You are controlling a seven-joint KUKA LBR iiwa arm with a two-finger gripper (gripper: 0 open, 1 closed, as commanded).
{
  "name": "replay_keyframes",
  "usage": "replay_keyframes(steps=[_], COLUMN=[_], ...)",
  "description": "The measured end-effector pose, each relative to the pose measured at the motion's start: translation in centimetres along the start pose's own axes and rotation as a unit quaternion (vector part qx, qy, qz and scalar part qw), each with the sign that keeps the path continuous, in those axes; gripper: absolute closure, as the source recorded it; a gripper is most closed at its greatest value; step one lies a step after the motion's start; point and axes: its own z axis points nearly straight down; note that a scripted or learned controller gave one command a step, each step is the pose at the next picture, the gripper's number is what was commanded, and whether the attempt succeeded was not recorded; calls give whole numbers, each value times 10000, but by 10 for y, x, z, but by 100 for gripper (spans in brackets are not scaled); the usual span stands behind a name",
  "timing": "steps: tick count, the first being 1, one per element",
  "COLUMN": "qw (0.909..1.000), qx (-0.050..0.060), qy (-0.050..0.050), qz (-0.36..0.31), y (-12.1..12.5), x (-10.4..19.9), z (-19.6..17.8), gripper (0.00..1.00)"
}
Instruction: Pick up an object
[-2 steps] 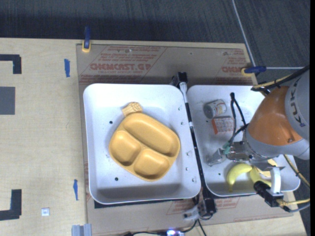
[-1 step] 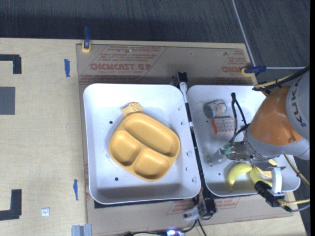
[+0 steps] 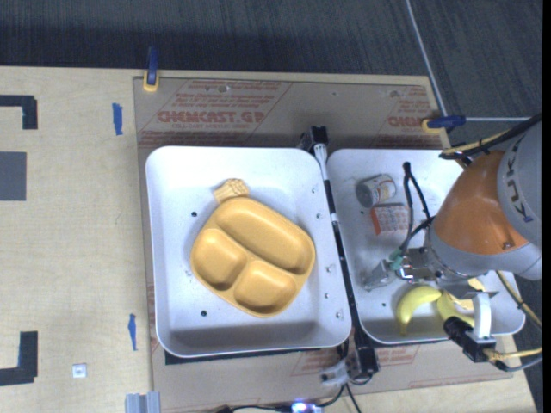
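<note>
The setting was a robotics laboratory test bench. A grey industrial arm with an orange band [image 3: 482, 213] entered at 3 o'clock. Two shallow white bins, the left bin [image 3: 164, 231] and the right bin [image 3: 349, 231], sat at centre on a printed board [image 3: 258, 110] held by clamps [image 3: 151, 67] at 11 o'clock and [image 3: 443, 123] at 2 o'clock. Black alignment markers [image 3: 26, 110] at 9 o'clock and loose cables [image 3: 344, 372] at 6 o'clock completed the rig.

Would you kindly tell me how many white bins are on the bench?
2. The left bin holds a yellow divided tray; the right bin holds a banana and a small can, with the arm covering part of it.
</note>
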Motion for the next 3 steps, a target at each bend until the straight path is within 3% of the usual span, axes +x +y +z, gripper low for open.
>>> replay_keyframes(steps=[3], qw=[10000], qx=[-1], qy=[2], qz=[2], y=[0], x=[0], z=[0], gripper=[0])
